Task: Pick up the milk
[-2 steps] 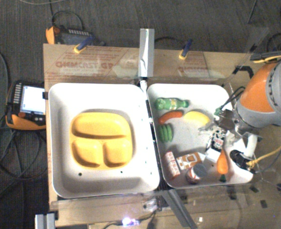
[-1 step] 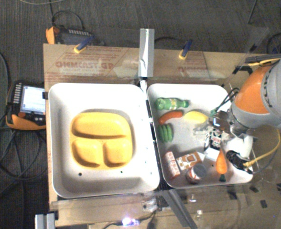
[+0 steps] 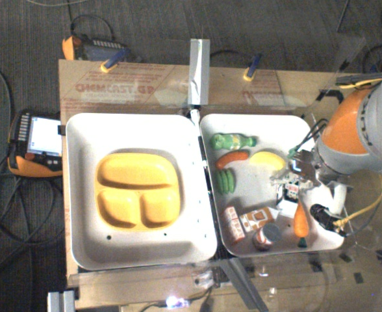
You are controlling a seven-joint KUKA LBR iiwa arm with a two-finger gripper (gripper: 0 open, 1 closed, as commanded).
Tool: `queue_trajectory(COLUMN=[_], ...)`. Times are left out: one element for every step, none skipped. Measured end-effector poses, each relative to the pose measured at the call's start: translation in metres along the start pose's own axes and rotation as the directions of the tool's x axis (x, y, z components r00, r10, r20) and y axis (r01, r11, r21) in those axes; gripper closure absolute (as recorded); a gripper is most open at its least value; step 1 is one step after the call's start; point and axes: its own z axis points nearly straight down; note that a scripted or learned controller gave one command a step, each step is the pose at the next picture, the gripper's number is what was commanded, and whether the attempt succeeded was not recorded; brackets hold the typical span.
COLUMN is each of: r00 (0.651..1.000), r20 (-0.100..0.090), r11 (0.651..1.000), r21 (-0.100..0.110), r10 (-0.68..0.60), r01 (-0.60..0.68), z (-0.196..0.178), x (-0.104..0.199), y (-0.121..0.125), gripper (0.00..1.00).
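Two white bins; milk carton [image 3: 256, 220] label unreadable; pincer [image 3: 293, 186] in right bin [image 3: 212, 130], state cannot tell.

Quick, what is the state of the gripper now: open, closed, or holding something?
Gripper: cannot be told; it sits low in the right bin, near the lemon and the carrot.
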Motion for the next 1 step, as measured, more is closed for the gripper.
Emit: queue_trajectory(r00=[1.000], r20=[0.007], r11=[1.000], r21=[0.011], r10=[0.004], r01=[-0.004], z=[-0.0746], x=[0.0517], y=[-0.0153], gripper=[1.00])
